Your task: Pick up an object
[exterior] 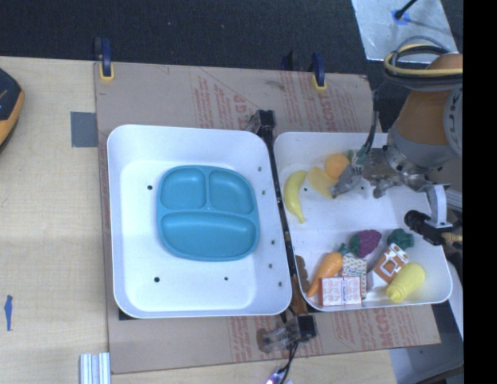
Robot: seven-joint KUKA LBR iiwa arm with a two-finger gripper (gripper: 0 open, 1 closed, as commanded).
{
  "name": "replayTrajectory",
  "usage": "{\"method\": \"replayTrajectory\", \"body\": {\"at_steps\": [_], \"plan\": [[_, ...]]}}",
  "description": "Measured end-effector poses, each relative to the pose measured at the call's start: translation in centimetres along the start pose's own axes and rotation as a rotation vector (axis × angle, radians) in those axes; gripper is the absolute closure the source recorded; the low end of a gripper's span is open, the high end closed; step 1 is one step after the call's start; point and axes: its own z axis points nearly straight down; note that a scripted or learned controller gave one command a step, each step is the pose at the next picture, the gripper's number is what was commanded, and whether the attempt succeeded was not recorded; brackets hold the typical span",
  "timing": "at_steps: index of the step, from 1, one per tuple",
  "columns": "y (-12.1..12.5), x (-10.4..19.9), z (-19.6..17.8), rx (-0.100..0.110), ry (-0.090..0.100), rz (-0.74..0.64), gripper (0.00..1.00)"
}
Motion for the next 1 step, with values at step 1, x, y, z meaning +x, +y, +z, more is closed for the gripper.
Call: {"method": "replayTrajectory", "body": {"at_steps": [1], "plan": [[5.18, -0.01, 0.05, -0.022, -0.006, -0.002, 0.00]]}}
